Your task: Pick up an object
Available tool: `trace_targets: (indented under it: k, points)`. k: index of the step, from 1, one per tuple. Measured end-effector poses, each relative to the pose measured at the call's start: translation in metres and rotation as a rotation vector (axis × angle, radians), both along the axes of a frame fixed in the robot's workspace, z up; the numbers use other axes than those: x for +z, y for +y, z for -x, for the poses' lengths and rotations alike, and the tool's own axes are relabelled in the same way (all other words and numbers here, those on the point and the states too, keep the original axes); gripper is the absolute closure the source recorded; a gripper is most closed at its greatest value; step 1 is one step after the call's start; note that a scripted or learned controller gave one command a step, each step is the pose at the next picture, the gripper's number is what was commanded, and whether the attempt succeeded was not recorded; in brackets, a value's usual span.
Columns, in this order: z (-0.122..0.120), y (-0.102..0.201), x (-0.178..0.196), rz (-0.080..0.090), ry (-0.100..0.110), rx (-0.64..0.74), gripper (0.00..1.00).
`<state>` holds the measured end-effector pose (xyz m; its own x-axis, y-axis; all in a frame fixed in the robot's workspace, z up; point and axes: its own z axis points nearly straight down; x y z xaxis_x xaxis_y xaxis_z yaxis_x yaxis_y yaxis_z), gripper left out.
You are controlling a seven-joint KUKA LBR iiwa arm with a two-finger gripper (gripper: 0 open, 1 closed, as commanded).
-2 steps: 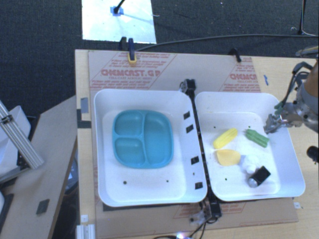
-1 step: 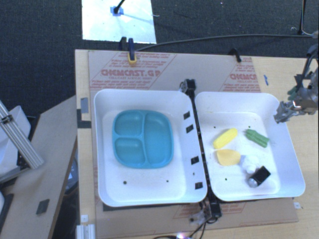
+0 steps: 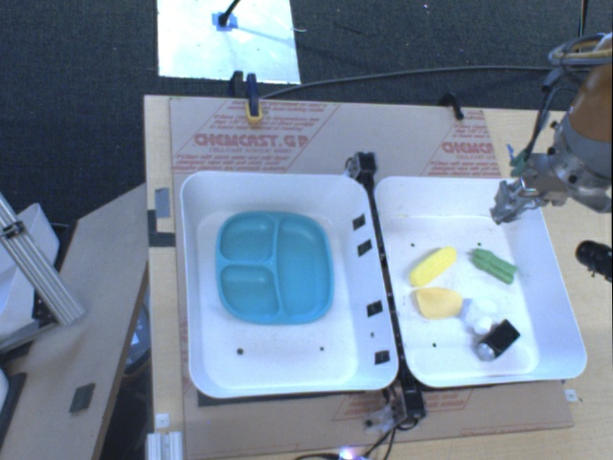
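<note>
The left bin [image 3: 206,286] carries a blue divided plate [image 3: 276,265], broad, stiff and flat, a poor thing to pinch except at its rim; the right bin [image 3: 565,343] holds the smaller, likelier pieces: a yellow banana-shaped toy [image 3: 433,266] and a rounder yellow lump [image 3: 439,303] just below it, both probably light, smooth plastic and apt to slip unless taken across the narrow middle; a green pod-like piece [image 3: 493,264] to their right, slim enough to grip across its width; a small white bit [image 3: 482,310] and a black-and-silver piece [image 3: 494,340] near the front wall, too small to judge. The gripper [image 3: 506,204] hangs over the back right of this bin, above and apart from the green piece, nothing visibly between its tips; whether they stand apart or together I cannot tell.
</note>
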<state>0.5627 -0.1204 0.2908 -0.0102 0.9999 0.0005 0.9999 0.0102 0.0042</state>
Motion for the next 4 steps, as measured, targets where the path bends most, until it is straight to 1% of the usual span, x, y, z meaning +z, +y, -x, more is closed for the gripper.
trace_targets:
  k: [1,3,4]
  points:
    - [-0.009,0.049,-0.021,-0.001,0.004,0.0,1.0]
    - [-0.023,0.141,-0.037,-0.001,0.002,-0.001,1.0]
    - [-0.048,0.188,-0.041,-0.001,0.002,-0.001,1.0]
